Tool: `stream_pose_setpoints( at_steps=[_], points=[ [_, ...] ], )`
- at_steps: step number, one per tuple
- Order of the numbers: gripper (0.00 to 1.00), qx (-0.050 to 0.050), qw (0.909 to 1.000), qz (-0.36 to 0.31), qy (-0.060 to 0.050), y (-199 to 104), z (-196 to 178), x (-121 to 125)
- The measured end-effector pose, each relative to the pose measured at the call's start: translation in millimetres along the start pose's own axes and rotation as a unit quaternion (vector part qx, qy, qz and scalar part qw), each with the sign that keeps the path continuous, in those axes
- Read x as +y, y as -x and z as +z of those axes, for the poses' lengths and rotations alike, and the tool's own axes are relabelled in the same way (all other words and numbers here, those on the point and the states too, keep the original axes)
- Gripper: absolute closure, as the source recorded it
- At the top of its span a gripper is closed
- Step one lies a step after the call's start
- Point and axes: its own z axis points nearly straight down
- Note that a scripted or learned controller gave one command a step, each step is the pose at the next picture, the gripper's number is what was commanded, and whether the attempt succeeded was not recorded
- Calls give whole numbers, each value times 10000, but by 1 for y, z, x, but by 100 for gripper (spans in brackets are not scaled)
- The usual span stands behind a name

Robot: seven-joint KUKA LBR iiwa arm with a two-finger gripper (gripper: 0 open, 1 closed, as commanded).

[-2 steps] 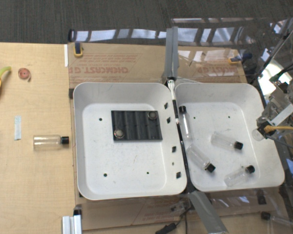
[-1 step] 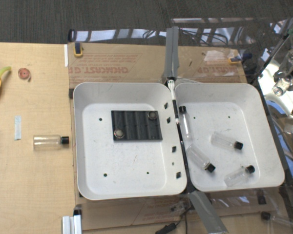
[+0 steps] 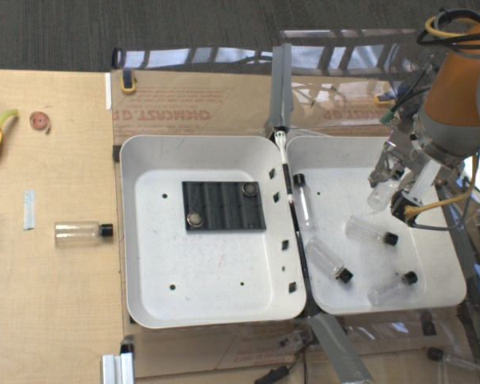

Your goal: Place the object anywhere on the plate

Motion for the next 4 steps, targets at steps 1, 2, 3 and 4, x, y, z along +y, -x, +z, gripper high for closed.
stream_pose_setpoints(
  at_steps=[1,2,3,4],
  points=[
    [100,8,9970,779,19,42,-71,72],
    [100,8,9998,192,1,85,23,-17],
    [100,3,9570,2899,1,87,6,49],
    [100,11,9755,2200,12,33,-73,129]
  ],
)
